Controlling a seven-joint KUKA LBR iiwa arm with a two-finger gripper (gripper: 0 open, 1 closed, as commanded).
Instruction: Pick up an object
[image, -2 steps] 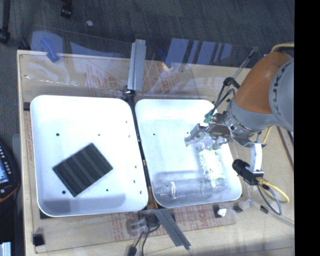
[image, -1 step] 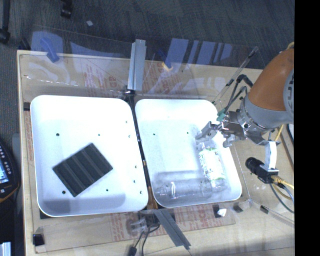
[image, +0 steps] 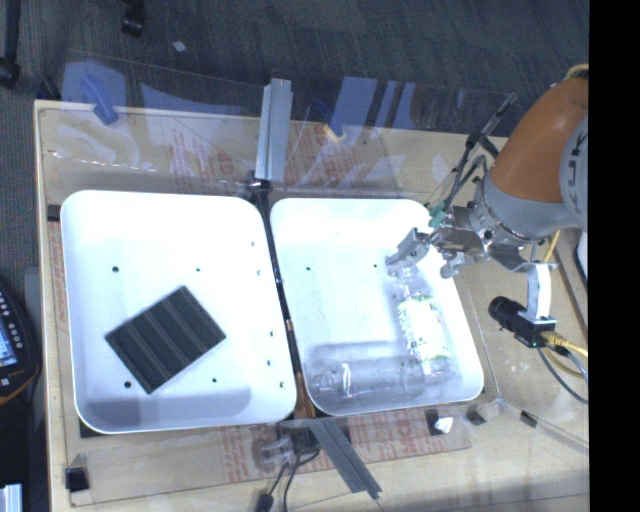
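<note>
Above the far right corner of the right bin (image: 300, 225), the tool (image: 425, 248) hangs low over the cap end of a clear bottle with a white label (image: 420, 325). Whether its fingers are spread or closed, one cannot tell. The bottle lies on the bin floor, and a second clear bottle (image: 365, 375) lies along the near wall. A dark ribbed slab (image: 165, 338) rests in the left bin (image: 90, 215). Nothing appears lifted yet, so the grasp and the raising are probably both left.
</note>
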